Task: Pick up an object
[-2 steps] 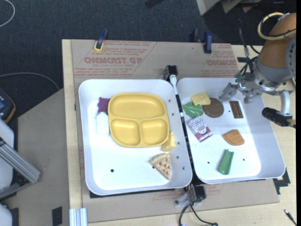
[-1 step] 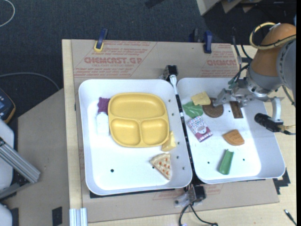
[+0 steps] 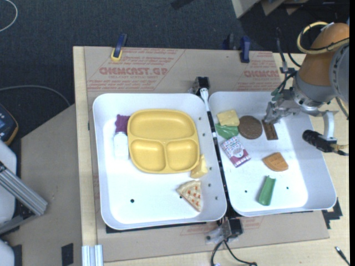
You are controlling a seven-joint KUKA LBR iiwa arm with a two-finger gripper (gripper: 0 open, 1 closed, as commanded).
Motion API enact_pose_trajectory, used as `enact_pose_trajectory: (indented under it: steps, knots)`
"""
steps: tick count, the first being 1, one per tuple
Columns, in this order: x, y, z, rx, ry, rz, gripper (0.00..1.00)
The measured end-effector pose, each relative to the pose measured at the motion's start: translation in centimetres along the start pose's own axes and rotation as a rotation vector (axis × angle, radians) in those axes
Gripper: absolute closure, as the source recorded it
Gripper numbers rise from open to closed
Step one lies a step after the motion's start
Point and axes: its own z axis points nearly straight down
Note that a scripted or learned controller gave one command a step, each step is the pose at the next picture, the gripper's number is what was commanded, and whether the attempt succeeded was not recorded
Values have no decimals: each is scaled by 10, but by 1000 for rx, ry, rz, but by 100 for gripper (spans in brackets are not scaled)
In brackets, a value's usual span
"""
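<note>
1. While the arm [image 3: 324,65] reaches in from the right, the tool [image 3: 272,117] sits over the far part of the right bin [image 3: 310,201], low, just above a small brown bar [image 3: 270,131]. Can't tell whether it's wide or narrow; the wrist blocks the view.
2. Nothing visibly gripped. The brown bar lies flat on the bin floor right under the tip, so that's my guess for the pick target.
3. Other candidates in the right bin: round brown cookie [image 3: 250,127] just left of the bar, yellow block [image 3: 227,117] and green piece [image 3: 226,131] against the left wall, red-and-white packet [image 3: 234,151] below those, orange bread-like piece [image 3: 275,162] mid-bin, green stick [image 3: 267,190] toward the near edge.
4. Items are loosely scattered, mostly apart from each other. That leaves room for a top-down descent, but the bar and cookie are close enough that a finger may clip the cookie.
5. Left bin [image 3: 105,165] holds a yellow divided tray [image 3: 163,139], a purple item [image 3: 121,122] and a white item [image 3: 120,144] at its left edge, and a pizza slice [image 3: 191,194] near the front. All well away from the tool.
6. Both bins sit side by side on the surface [image 3: 166,71], clamped at the far edge so they don't shift.
7. Risk: the bar is thin and flat, so an easy miss.
</note>
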Motion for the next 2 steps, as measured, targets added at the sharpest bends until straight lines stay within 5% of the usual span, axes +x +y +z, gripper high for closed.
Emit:
enact_pose_trajectory:
  steps: [2]
  knots:
    - [-3, 5, -119, 2, -2, 1, 100]
